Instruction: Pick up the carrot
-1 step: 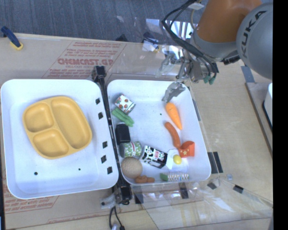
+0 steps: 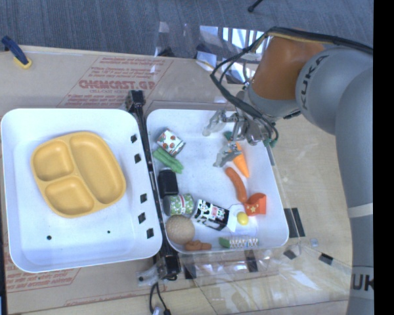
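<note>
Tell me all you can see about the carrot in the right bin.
The carrot is small and orange, smooth like a plastic toy, with a bit of green at its upper end. It lies on the floor of the right bin, near the right wall, pointing down and slightly right. The gripper is right above its upper end, partly covering it. A red-orange sausage-shaped piece lies just below it.

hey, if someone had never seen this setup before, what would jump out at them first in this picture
Probably the big grey arm with its orange band, reaching in from the right so its tool sits right over the carrot near the top of the right bin. Next, the yellow divided plate lying alone in the left bin. Then the toy food crowded along the right bin's lower half.
</note>
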